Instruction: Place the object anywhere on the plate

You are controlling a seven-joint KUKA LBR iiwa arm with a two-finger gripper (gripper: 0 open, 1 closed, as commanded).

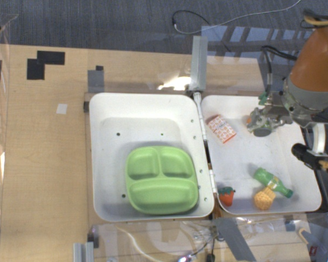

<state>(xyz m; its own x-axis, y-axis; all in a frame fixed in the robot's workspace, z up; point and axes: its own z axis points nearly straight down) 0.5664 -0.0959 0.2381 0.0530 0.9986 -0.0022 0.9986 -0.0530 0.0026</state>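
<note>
Here, my pincer hangs over the upper part of the right bin, reaching in from the right under my grey wrist and its orange band. From this slanted look down I cannot tell whether it is released or clenched; the metal parts blur into one grey cluster, and I see nothing caught in it.

Just to the left of my pincer, on the white floor of the same bin, lies a small flat packet with a red and white pattern, tilted at an angle and close to the wall between the two bins. It is near my pincer but apart from it.

Further toward the front of that bin lie three more things. A green bottle rests on its side, slanting down to the right. Touching its lower edge is a yellow, bumpy piece that looks like toy corn. In the front left corner, against the bin wall, sits a small orange-red toy vegetable with a green top, well apart from my pincer.

In the left bin the green plate, divided into three compartments, rests on the front half of the floor, with nothing on it.
</note>
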